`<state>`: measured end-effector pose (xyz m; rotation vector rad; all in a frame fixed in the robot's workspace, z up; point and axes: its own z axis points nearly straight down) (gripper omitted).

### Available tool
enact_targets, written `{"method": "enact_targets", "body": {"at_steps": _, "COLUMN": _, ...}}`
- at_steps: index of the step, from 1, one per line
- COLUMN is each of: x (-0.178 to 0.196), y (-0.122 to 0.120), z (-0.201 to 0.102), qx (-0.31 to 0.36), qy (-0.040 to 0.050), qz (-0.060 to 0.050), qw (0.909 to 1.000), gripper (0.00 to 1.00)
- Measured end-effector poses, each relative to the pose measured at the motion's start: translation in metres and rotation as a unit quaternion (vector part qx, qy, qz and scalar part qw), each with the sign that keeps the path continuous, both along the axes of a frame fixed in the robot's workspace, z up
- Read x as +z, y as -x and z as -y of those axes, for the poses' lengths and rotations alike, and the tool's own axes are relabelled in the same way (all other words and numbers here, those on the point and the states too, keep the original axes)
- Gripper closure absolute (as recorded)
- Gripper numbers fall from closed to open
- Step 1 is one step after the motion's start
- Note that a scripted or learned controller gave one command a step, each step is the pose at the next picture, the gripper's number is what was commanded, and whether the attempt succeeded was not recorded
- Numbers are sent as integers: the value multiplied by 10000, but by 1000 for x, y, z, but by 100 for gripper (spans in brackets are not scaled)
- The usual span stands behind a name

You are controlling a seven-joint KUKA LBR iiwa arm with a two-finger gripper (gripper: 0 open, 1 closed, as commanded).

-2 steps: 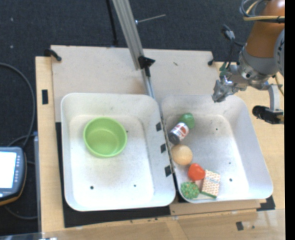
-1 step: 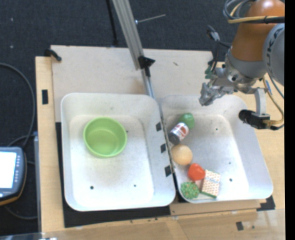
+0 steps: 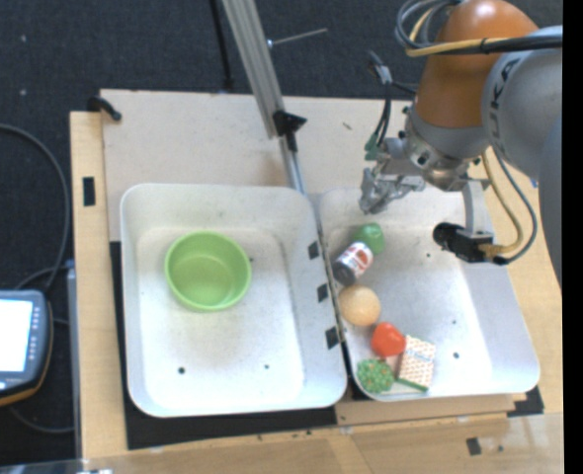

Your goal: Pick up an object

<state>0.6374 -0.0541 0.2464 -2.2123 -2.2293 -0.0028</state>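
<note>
Claw (image 3: 374, 202) is seen hanging over the far rim of the right bin (image 3: 469, 304), its fingers drawn together at the tips with nothing gripped between them. Just beyond the tips, nearer the camera, a small green piece (image 3: 373, 235) is found on the bin floor, and a can (image 3: 353, 260) with a red label is laid tilted just beside it. Farther from the claw, along the bin's left wall, a tan ball (image 3: 360, 306) is placed, then a red piece (image 3: 388, 340), a patterned card (image 3: 417, 361) and a green leafy item (image 3: 375, 374) are gathered in the near corner. The arm (image 3: 474, 77), grey with an orange band, is extended above the bin from the right. In the left bin (image 3: 222, 363), well apart from the claw, a green bowl (image 3: 208, 271) is set upright.
</note>
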Motion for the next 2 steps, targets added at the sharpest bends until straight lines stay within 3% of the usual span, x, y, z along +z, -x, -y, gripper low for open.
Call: {"method": "enact_targets", "body": {"at_steps": 2, "x": 15, "y": 37, "z": -98, "qx": 1, "qy": -2, "qz": -2, "qw": 10000, "gripper": 100}}
